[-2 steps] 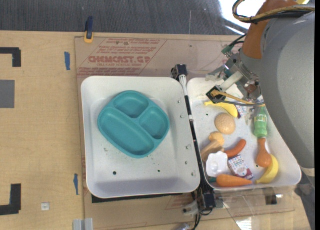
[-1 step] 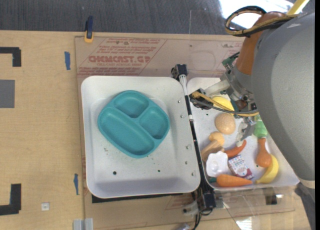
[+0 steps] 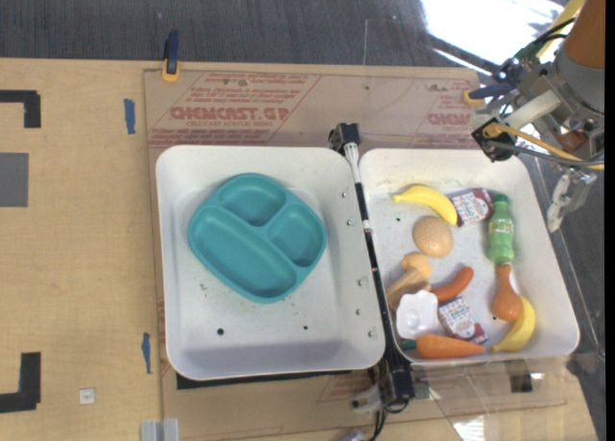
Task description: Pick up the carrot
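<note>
The carrot [image 3: 450, 346] was seen lying lengthwise along the right bin's [image 3: 562, 281] front edge, far below the tool [image 3: 563, 201]; its opening could not be told.

Two white bins side by side on a cardboard-covered bench [image 3: 77, 237]; left bin [image 3: 192, 333] holds a teal divided plate [image 3: 256, 235], three compartments, lying flat left of centre; right bin [image 3: 557, 266] crowded with toy food. Far side: a yellow banana [image 3: 429, 201], a small red-and-white packet [image 3: 471, 207] just right of it, a green bottle [image 3: 501, 233] further right; a tan egg-like ball [image 3: 433, 235] below the banana; a red sausage [image 3: 452, 284] mid-bin; a second banana [image 3: 521, 329] at the near right corner; a blue clamp [image 3: 171, 53] at the cardboard's far edge.
</note>
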`<action>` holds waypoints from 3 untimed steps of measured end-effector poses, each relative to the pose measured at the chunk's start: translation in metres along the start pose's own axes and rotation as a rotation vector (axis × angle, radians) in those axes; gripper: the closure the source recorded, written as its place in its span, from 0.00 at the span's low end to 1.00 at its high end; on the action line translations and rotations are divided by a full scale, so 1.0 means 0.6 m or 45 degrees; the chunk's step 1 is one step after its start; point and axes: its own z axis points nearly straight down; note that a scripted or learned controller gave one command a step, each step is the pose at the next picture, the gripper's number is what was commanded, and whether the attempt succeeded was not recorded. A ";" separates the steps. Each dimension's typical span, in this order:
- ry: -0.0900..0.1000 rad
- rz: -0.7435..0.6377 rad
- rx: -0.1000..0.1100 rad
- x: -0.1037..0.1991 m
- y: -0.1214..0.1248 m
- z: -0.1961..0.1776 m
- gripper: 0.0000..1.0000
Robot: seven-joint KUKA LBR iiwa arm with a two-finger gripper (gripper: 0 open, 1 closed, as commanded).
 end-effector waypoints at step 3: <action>0.003 -0.392 0.003 0.260 -0.217 -0.118 0.00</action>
